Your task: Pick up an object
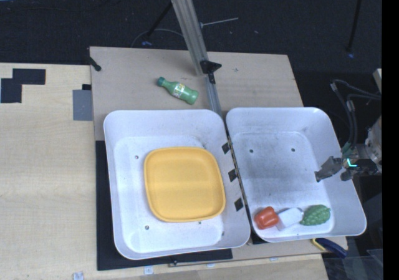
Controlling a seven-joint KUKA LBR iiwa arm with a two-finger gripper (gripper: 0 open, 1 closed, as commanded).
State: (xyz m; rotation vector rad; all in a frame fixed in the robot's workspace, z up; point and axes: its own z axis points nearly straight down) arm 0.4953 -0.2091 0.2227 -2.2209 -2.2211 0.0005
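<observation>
Nothing picked yet, as far as I can judge — my pincer (326,171) sits at the right edge of the right bin (280,124), over its rim, carrying nothing that I can see. Whether it's apart or together I can't tell; it's dark and too small to read from up here. Candidates for the grab are all in that bin's near corner: a red pepper-like toy (267,217), a small white piece (290,216) touching it, and a bumpy green object (315,214) just beside that, close under my pincer. So the whole job is left: come down, close on one, lift. The three are bunched together and near the bin's wall, which prob. makes a clean grip harder — the green one at the end looks the most open to approach. Elsewhere: the left bin (121,129) holds a yellow plate (184,183), a green bottle (177,90) lies on the surface (262,79) behind the bins, and a metal rail (192,23) slants in from the far side. None of it is in my way.
</observation>
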